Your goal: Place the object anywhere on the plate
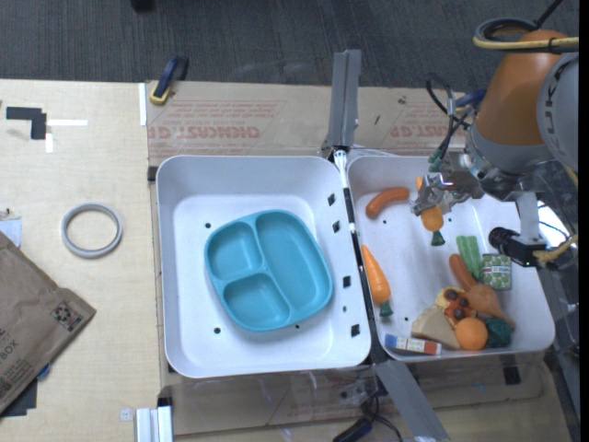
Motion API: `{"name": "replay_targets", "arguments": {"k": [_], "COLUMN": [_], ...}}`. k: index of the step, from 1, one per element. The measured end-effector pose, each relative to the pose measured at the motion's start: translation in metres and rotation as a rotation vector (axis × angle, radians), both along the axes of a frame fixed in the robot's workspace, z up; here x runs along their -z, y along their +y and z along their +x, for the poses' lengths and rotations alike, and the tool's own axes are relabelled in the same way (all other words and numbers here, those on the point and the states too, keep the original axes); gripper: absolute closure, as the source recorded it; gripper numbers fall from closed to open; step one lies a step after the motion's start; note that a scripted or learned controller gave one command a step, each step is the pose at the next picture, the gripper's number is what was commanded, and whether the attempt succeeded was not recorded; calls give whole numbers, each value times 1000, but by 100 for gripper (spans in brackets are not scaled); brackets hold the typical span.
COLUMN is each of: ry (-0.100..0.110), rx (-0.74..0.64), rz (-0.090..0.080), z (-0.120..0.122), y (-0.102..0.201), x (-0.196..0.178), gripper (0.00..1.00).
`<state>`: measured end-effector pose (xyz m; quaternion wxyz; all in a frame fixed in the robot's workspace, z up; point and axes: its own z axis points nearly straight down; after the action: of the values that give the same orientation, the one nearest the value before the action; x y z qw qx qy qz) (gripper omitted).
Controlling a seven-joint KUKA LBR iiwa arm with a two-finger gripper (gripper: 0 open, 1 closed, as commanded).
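**One carrot piece in the claw, plate waiting**

Two metal fingers of the gripper pinch a small orange plastic carrot above the right white bin. A good transfer would lift it clear of the divider, then release over the turquoise three-compartment plate in the left white bin.

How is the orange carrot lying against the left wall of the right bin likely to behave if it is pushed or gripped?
The carrot is long and tapered, so a sideways push would probably roll it in a curve. Its smooth, glossy look suggests a stiff plastic toy, likely light and somewhat slippery. The bin wall beside it may hinder a grip.
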<state>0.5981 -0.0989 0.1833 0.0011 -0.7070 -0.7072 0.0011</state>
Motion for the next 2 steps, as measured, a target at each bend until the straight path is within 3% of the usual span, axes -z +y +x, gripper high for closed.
{"name": "replay_targets", "arguments": {"k": [1, 2], "ry": [4, 4], "rx": [125, 260], "rz": [-2, -4], "z": [-61, -37], "y": [99, 190], "x": [-5, -4], "gripper": [100, 100]}}
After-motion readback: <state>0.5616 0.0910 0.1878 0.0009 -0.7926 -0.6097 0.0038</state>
